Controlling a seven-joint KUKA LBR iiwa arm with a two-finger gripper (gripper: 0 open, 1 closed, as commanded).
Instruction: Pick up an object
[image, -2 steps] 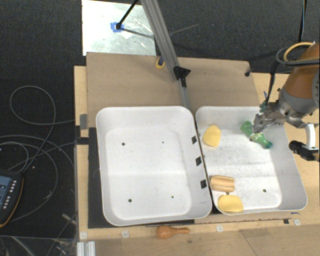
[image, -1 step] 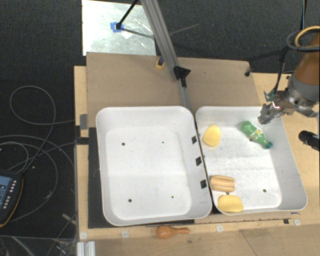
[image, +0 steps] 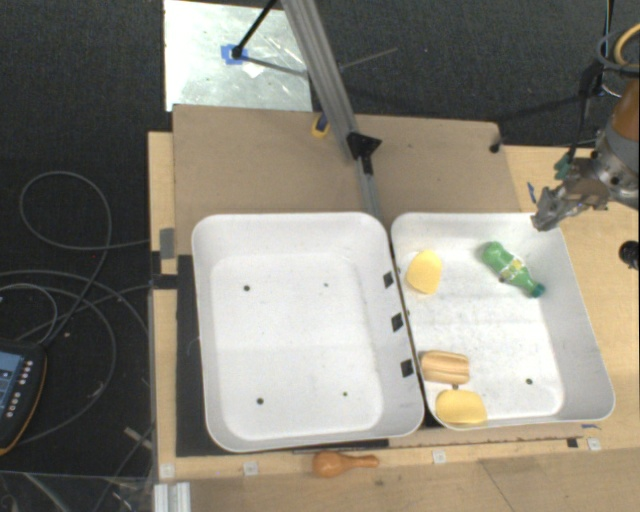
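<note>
The pincer (image: 549, 212) is hanging up by the far right corner of the right bin (image: 585, 330), just off its rim, with nothing between its tips, and honestly I cannot tell from this angle how it's set. Closest thing to it is the green bottle (image: 512, 269), lying on its side at a slant in the far part of that bin, cap end pointing toward the near right. I'd guess it's a light toy plastic thing, stiff but smooth and round, so it'll probably roll or squirt out if you pinch near the ends; going across the fat middle of the body looks like the safest bet. Further out there's a yellow lemon-ish piece (image: 424, 271) near the bin's left wall, then a hot dog bun (image: 445, 367) and another yellow piece (image: 461, 406) down at the near left corner. The left bin (image: 215, 330) sits right alongside, and an orange pear-shaped thing (image: 344, 462) lies on the bench in front.
</note>
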